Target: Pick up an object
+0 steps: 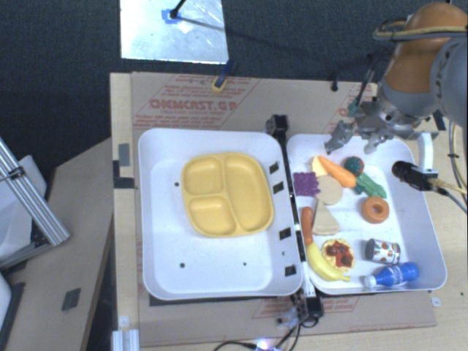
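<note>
From my station I saw the hand [354, 139] poised over the far edge of the right bin [431, 251], its fingers spread apart and pinching nothing; the arm [424, 57] came in from the right. Just below the hand lay a carrot [337, 171] beside a green vegetable [363, 179]; nearer me sat a purple cluster [306, 183], a doughnut [375, 210], a small can [382, 251], a blue bottle [393, 275], a banana [323, 263] and a small pizza [338, 253]. The left bin [157, 218] held a yellow divided plate [225, 194]; both bins rested on the surface [124, 108].
</note>
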You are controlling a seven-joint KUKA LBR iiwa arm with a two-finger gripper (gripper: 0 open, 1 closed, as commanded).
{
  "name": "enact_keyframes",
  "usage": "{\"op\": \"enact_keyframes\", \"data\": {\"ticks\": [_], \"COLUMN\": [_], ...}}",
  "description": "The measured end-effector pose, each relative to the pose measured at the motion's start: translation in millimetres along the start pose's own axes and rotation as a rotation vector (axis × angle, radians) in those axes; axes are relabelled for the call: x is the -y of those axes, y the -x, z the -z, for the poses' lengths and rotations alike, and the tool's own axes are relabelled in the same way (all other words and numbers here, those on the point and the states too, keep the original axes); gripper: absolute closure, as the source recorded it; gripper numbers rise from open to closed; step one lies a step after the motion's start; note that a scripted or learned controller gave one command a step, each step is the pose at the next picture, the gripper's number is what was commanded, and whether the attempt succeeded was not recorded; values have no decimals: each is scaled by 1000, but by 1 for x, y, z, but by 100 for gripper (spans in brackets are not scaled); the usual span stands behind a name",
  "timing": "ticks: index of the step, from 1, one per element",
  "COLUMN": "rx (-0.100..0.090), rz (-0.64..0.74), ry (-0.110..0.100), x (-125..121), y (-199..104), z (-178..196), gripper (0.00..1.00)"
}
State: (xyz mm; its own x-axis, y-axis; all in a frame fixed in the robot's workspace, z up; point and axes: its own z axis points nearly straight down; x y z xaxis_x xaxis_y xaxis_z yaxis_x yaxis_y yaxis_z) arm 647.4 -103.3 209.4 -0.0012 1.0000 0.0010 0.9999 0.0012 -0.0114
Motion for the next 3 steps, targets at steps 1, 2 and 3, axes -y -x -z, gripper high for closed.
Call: {"op": "enact_keyframes", "data": {"ticks": [1,2,3], "rx": [1,0,1], "rz": [2,4,1], "ry": [13,9,9], "x": [-3,-5,-2], "y": [0,-8,-11], "z": [8,-50,-93], "gripper": [0,0,0]}}
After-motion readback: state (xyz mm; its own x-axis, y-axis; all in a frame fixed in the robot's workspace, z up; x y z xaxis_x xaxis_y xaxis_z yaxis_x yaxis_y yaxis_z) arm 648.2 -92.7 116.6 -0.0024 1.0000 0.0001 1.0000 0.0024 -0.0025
